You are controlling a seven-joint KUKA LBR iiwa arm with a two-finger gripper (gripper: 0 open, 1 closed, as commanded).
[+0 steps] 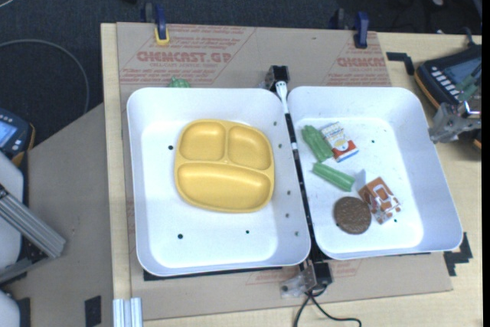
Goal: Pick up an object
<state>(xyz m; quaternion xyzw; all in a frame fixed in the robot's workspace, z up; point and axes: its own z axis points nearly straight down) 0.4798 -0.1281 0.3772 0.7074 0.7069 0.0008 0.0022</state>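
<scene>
The right bin (398, 107) holds several small objects. Two green pieces lie near its middle, one (315, 142) above the other (333, 176). A small white, red and blue box (338, 142) sits beside the upper one. A brown round disc (352, 215) lies toward the front, with an orange and white packet (380, 198) at its right. A grey metal part that looks like my gripper (453, 119) pokes in at the right edge, just outside the right bin's rim and apart from every object.
The left bin (145, 188) holds a yellow divided plate (224, 165). A black and orange handheld device (452, 76) lies at the far right behind the gripper. Blue clamps (160, 21) pin the board's back edge.
</scene>
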